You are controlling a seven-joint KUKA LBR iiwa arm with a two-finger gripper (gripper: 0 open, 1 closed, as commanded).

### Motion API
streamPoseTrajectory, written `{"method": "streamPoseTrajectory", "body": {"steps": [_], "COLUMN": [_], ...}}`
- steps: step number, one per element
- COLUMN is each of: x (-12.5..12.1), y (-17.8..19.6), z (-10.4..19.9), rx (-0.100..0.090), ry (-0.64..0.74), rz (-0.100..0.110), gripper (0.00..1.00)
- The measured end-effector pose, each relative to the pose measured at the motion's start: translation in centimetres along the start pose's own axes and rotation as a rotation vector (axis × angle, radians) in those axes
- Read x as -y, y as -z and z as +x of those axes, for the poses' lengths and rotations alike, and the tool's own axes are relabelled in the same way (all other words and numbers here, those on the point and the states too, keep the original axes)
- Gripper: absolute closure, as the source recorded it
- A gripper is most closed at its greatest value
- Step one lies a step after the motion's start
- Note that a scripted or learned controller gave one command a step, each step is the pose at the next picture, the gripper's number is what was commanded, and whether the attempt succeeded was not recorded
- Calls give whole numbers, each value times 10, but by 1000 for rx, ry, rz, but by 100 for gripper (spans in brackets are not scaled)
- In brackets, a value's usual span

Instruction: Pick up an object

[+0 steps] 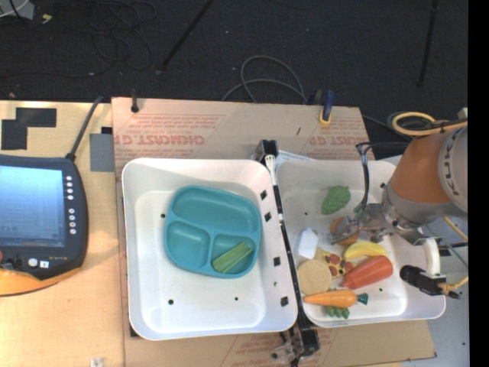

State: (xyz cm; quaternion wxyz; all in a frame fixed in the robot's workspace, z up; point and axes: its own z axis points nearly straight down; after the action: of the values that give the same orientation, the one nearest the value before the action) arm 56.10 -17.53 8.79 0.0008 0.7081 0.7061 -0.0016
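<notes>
Since the gripper sits low in the crowded right bin, fingers state I can't tell, it'll probably bump the banana or red pepper and grab nothing.

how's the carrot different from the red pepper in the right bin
The carrot is orange with a green tip; the red pepper is red. The carrot is thinner and lies level near the bin's front wall; the pepper is fatter and lies tilted, just behind it. Both are toy vegetables in the right bin.
</notes>
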Motion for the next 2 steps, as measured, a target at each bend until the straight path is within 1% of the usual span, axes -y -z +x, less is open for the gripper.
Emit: {"method": "streamPoseTrajectory", "body": {"steps": [1, 2], "x": [1, 1], "y": [9, 9], "z": [1, 1], "rx": [-5, -5], "ry": [-4, -5], "rz": [3, 3], "gripper": [100, 0]}}
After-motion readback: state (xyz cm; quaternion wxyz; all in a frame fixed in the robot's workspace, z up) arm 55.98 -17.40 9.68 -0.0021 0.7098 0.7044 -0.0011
